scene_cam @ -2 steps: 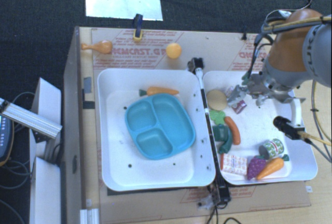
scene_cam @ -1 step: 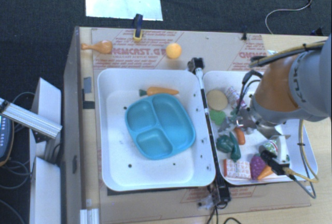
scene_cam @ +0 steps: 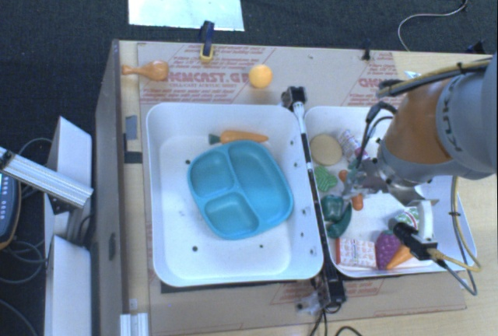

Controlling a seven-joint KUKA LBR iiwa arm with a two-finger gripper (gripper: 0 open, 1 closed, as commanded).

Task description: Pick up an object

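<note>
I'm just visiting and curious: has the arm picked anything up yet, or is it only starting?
Nothing looks lifted yet. The arm has reached down into the right bin, low among the toys near a small orange piece. Whether it grips anything can't be seen. Left: grasp and raise an item. The blue plate sits untouched in the left bin.

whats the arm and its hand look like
The arm is thick, rounded and grey, with a wide orange band above the wrist. Thin dark cables loop along the wrist toward the hand, a small dark metal part.
</note>
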